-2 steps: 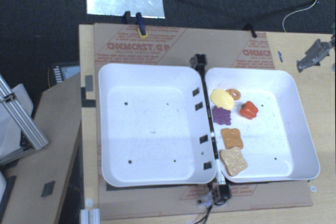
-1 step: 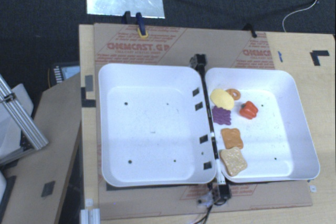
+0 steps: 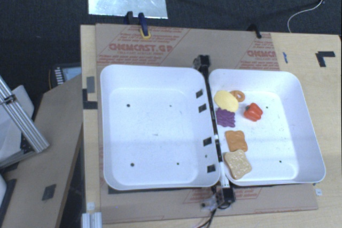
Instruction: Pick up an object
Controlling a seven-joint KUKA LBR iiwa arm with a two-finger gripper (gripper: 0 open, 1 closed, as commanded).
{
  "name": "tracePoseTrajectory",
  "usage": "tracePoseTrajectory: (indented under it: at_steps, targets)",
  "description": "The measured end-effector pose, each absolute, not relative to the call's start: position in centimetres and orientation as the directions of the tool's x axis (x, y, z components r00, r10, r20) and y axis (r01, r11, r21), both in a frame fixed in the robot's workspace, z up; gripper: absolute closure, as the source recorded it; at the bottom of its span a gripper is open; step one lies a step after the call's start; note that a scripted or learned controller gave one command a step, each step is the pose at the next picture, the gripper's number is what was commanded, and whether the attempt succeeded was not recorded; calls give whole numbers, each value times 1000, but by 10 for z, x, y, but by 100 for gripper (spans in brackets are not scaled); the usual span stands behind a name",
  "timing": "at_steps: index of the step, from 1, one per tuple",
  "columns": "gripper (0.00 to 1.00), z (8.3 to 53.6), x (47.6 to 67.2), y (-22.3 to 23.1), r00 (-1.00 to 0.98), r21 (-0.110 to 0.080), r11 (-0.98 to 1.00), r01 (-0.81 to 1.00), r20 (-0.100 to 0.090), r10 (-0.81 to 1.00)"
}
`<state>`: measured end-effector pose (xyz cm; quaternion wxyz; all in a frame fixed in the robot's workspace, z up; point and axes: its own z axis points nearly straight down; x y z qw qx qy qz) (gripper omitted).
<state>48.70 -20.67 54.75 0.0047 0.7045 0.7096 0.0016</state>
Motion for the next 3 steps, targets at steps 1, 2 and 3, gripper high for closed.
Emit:
tracePoseTrajectory:
  at_steps: [1,2,3]
  targets:
    - [100,507,505,-108,-14,0,14,1000,2,1000]
    - [100,537,485,-182,6,5,-6,1000,-4,1000]
    - [100,505,487,-121,-10,0,10,1000,1,1000]
